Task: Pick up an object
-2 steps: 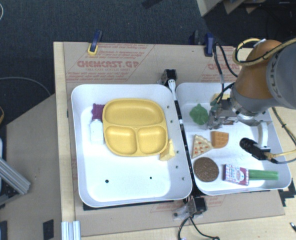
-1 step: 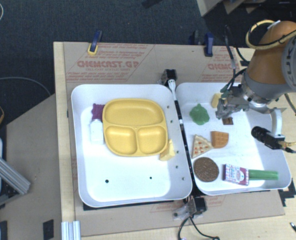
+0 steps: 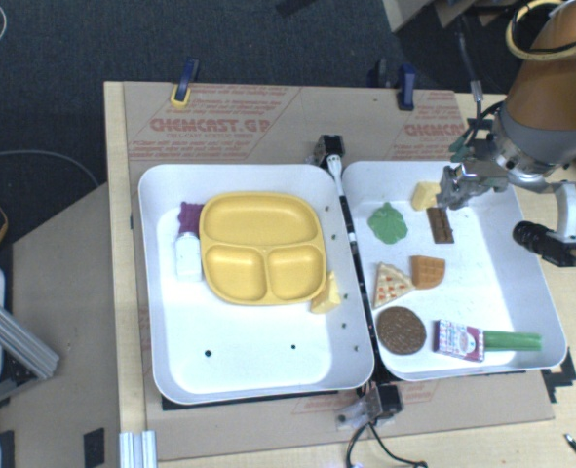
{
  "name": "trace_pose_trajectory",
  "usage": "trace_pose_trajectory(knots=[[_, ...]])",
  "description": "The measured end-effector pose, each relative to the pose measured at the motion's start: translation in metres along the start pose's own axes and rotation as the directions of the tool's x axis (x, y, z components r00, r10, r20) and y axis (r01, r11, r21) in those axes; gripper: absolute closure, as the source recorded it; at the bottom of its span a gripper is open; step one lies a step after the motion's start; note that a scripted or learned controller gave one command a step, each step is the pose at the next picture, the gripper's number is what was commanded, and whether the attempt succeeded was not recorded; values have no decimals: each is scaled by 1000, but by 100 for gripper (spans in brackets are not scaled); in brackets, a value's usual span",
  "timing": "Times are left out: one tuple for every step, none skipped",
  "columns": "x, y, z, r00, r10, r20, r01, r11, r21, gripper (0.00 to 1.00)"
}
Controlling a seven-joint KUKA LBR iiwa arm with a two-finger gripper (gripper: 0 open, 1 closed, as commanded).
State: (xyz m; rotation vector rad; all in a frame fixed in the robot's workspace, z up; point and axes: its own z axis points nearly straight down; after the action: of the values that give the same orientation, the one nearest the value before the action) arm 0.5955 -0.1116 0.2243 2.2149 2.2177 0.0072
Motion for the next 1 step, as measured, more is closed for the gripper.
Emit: trace_pose_trajectory(knots=[[0,1,-1,1000,1,-1,-1,1000,5,100]])
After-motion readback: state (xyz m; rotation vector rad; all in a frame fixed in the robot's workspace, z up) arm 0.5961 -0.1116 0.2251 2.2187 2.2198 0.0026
